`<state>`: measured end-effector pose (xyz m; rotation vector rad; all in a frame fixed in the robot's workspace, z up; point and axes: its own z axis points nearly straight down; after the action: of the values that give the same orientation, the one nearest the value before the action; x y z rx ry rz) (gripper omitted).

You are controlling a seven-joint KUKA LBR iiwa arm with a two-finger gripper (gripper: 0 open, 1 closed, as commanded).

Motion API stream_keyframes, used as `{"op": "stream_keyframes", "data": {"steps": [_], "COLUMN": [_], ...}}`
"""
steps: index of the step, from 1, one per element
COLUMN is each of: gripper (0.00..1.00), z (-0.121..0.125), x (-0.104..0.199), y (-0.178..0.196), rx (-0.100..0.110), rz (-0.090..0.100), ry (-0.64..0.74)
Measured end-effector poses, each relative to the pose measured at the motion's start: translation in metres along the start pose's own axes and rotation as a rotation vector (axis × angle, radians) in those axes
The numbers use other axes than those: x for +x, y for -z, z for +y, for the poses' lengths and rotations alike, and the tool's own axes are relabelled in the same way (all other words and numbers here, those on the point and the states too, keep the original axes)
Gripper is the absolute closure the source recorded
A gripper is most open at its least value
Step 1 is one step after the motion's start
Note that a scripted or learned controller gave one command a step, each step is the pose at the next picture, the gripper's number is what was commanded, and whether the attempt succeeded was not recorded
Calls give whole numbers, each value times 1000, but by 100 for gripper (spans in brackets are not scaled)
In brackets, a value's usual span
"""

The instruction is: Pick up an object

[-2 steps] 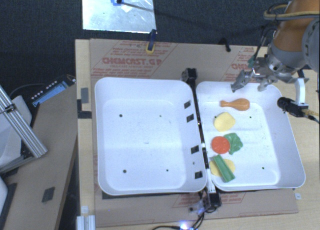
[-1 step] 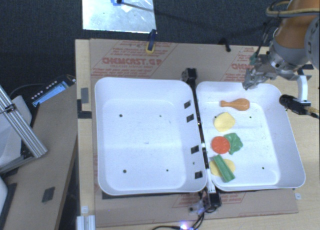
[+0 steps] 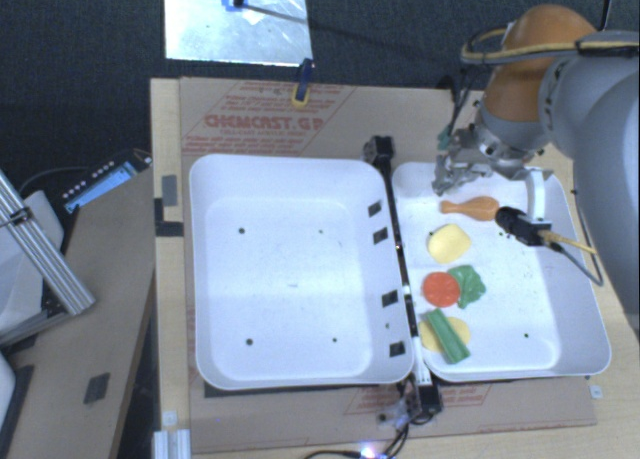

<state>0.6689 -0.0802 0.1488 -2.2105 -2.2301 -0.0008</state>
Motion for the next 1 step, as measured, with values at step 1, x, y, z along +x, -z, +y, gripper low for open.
{"op": "stream_keyframes", "data": {"steps": [1], "gripper": [100], "z": [1], "x": [3], "y": [134], "rx": [-12], "rz": [-3], "ry": [-3]}}
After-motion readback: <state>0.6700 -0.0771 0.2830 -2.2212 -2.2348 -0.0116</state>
